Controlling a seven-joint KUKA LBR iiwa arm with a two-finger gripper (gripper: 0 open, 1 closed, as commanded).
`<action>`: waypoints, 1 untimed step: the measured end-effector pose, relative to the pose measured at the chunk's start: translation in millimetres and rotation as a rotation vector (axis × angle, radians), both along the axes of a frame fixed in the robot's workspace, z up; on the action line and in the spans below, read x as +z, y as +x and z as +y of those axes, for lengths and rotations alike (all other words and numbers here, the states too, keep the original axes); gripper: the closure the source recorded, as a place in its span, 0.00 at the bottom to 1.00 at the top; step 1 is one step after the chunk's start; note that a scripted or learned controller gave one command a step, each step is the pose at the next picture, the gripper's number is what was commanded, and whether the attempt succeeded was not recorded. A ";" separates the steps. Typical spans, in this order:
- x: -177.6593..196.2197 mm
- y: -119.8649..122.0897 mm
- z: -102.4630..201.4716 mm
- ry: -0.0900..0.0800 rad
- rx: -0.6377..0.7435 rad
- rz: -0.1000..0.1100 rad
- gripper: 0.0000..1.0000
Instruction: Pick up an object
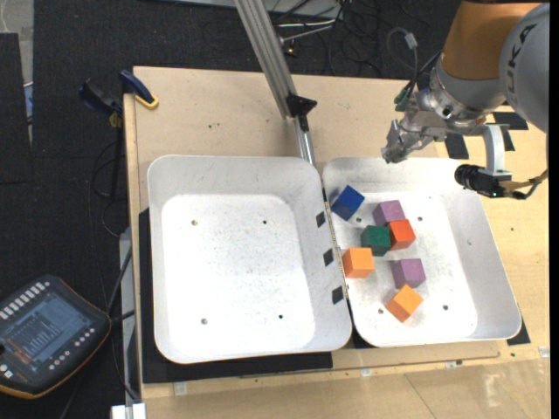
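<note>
Several small blocks lie in the right bin [472,260]: a blue block [348,202] near its upper left, a purple block [389,212], a green block [377,238], a red-orange block [402,233], an orange block [357,261], a second purple block [408,271] and an orange block [404,302] lowest. My gripper [395,150] hangs above the bin's far rim, up and right of the blue block, clear of all blocks. I see nothing between its fingers.
The left bin [175,234] sits beside the right one. A metal pole [266,42] slants down to the gap between the bins. A teach pendant [44,334] lies at lower left, blue clamps [131,84] at the bench's far left corner.
</note>
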State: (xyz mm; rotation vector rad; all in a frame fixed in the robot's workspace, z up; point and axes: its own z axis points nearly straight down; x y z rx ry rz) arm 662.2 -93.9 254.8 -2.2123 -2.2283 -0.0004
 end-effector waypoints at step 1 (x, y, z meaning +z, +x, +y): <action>-14.4 -10.4 52.9 0.001 0.000 0.001 1.00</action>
